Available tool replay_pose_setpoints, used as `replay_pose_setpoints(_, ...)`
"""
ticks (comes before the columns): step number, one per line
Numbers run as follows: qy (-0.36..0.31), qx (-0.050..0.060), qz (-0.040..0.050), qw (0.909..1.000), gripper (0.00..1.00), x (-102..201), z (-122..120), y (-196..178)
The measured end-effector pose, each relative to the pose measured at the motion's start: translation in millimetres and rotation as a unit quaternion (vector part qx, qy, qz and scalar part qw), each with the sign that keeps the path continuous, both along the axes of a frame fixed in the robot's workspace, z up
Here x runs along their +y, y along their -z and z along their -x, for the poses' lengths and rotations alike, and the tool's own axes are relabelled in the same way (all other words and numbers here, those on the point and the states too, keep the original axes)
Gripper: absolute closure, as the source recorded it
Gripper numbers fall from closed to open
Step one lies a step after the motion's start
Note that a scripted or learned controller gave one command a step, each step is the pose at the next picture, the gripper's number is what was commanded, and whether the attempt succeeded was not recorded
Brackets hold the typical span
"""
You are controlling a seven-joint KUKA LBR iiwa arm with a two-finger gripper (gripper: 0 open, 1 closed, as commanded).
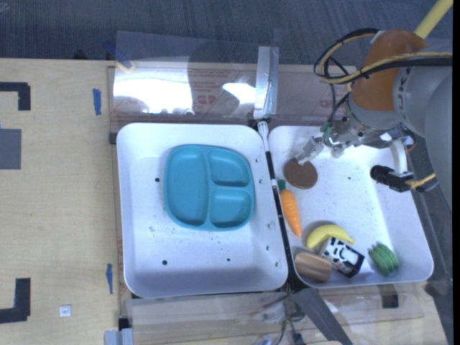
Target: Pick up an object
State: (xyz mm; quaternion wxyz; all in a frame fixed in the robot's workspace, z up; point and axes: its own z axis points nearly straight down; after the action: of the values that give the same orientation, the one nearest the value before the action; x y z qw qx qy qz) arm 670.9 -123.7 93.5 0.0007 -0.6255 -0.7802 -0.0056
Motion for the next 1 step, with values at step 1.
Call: replay_pose_setpoints(1,0.000,0.000,0.0006,1.0000,0.00,-0.4,0.2,0.2)
